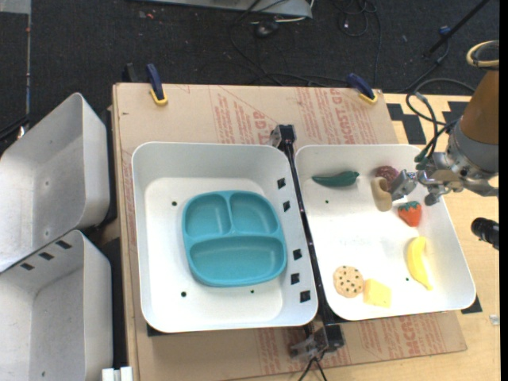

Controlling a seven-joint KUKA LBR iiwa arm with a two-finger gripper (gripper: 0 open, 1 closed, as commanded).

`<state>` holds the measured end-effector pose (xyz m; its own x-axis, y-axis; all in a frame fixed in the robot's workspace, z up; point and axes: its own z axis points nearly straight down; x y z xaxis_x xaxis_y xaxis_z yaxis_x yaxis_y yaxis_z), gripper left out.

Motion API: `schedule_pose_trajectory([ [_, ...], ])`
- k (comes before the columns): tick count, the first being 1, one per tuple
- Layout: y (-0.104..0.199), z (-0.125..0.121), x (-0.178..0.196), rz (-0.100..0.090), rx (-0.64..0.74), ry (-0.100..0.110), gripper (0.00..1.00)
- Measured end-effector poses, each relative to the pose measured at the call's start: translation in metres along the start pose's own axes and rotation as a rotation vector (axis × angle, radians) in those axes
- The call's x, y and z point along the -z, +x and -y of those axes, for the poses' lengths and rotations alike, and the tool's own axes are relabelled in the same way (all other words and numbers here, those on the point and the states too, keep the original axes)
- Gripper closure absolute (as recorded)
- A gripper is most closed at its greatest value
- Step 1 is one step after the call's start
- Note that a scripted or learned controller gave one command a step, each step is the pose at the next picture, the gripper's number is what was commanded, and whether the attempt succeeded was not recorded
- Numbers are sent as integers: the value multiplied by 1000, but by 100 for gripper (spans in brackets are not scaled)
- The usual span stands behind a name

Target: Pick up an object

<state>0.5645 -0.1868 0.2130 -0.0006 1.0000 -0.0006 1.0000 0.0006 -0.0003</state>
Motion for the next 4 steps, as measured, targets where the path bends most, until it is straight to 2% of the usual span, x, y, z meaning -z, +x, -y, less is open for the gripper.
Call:
schedule_pose_trajectory([
  [2,-3,1,-117,-2,-3,5,0],
  [3,-3,0,-104,0,-3,-2,100],
  [4,-9,-2,-60,2,-4,-6,100],
])
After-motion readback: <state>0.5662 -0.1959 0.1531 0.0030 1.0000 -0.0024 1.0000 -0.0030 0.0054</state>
